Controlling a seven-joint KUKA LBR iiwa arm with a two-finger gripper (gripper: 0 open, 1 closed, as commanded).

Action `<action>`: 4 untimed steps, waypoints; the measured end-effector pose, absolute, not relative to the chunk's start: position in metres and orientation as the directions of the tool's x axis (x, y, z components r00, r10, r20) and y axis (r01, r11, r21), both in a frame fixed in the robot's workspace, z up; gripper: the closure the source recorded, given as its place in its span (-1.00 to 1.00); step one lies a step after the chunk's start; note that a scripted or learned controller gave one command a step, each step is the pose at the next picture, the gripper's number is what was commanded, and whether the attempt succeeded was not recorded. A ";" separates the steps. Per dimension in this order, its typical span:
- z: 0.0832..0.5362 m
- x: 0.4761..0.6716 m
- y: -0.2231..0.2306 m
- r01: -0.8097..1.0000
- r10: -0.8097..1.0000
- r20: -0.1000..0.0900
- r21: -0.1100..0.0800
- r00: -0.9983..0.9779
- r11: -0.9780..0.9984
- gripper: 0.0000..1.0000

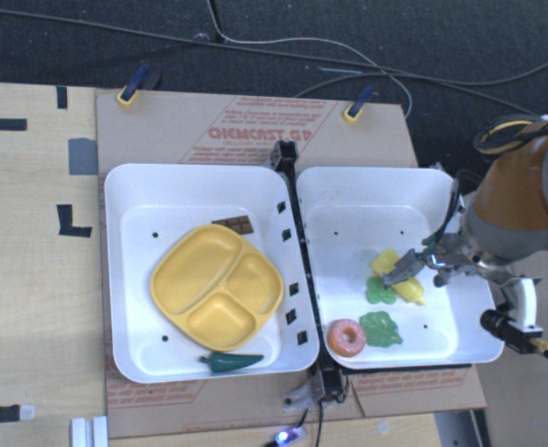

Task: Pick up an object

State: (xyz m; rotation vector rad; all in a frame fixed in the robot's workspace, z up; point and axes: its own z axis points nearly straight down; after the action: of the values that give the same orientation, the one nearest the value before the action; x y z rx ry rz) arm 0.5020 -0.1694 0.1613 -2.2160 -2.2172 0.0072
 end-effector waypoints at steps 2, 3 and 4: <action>0.088 0.502 -0.165 1.000 1.000 -0.009 0.011 0.002 -0.002 -1.00; 0.098 0.502 -0.162 1.000 1.000 -0.001 0.006 -0.001 0.001 1.00; 0.141 0.508 -0.160 1.000 1.000 0.000 0.002 -0.002 0.002 1.00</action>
State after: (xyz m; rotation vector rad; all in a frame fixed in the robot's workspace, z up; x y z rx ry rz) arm 0.5079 -0.1605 0.1407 -2.2206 -2.2248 -0.0019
